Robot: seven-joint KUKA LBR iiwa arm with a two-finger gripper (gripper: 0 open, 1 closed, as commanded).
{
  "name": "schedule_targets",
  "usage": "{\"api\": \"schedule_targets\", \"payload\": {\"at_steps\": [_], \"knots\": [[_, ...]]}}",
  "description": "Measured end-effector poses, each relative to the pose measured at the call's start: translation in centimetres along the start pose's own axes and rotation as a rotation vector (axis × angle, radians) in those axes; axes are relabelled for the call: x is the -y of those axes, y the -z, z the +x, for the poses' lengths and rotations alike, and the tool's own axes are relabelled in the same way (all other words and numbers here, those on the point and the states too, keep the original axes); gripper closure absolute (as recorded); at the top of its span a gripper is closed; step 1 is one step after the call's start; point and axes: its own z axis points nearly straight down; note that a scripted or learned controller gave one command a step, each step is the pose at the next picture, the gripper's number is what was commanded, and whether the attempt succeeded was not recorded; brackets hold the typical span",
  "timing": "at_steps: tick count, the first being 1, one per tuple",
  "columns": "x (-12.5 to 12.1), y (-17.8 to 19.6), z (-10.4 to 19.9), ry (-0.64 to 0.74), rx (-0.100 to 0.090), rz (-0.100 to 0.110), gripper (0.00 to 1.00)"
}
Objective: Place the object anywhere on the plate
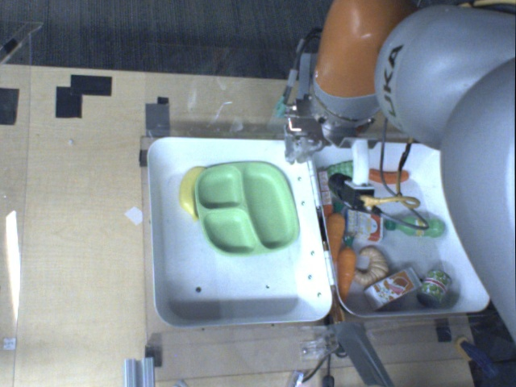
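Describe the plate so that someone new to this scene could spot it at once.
Start with the two white bins side by side; take the left bin, away from the arm. The plate lies in its upper half: a pale green, rounded-square dish divided into three compartments. A yellow object peeks out at its left edge, while the small cluttered items sit in the right bin.

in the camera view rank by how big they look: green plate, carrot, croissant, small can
1. green plate
2. carrot
3. croissant, close to the carrot in apparent size, so that order is unsure
4. small can

Smooth matt green plastic plate [246,206]
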Motion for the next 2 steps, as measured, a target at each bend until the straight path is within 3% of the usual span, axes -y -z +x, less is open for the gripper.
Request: {"api": "schedule_targets", "payload": {"at_steps": [1,2], "knots": [[3.3,-1.3,7.8,-0.008,0.000,0.002,1.00],[-1.2,-3.1,13.7,0.161,-0.001,0.001,1.00]]}}
